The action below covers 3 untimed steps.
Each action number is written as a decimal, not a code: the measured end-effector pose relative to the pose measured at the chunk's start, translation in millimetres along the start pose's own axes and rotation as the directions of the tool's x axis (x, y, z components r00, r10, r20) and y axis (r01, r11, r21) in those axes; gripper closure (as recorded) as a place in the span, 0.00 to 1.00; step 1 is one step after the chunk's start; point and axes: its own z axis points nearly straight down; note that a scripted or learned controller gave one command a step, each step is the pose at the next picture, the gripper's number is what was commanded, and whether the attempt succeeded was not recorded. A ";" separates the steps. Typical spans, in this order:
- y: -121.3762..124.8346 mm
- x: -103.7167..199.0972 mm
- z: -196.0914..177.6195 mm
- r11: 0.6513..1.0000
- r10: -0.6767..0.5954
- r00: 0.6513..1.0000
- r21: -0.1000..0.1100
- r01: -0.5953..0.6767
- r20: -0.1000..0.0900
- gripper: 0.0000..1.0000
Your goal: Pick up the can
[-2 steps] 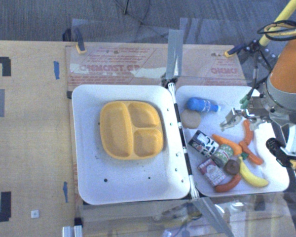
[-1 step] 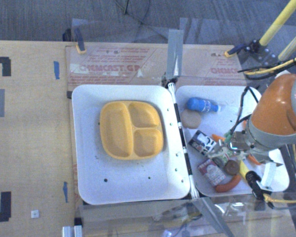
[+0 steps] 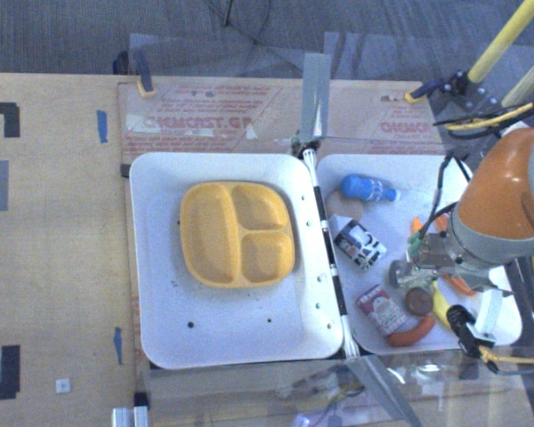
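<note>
Pincer (image 3: 416, 278) low in right bin (image 3: 400, 169), spread or pressed together: cannot tell. Can (image 3: 360, 244), black-and-white, on side just left, near bin divider. Blue bottle (image 3: 368, 188) beyond. Yellow divided plate (image 3: 238, 233) in left bin (image 3: 160, 265).

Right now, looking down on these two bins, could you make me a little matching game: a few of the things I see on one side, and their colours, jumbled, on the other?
Things:
1. divided plate
2. bottle
3. sausage
4. small carton

Colours:
A. blue
B. black and white
C. yellow
D. red-brown

Pairs: 1-C, 2-A, 3-D, 4-B. The plate lies in the left bin; the other three lie in the right bin.
</note>
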 end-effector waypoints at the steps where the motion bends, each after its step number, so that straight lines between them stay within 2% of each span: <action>1: 0.0 0.0 0.0 1.000 0.000 1.000 0.000 0.000 0.000 0.00; 2: 0.4 -0.4 -9.4 1.000 0.001 1.000 -0.001 -0.001 0.000 1.00; 3: 0.4 -0.4 -9.4 1.000 0.001 1.000 -0.001 -0.001 0.000 0.00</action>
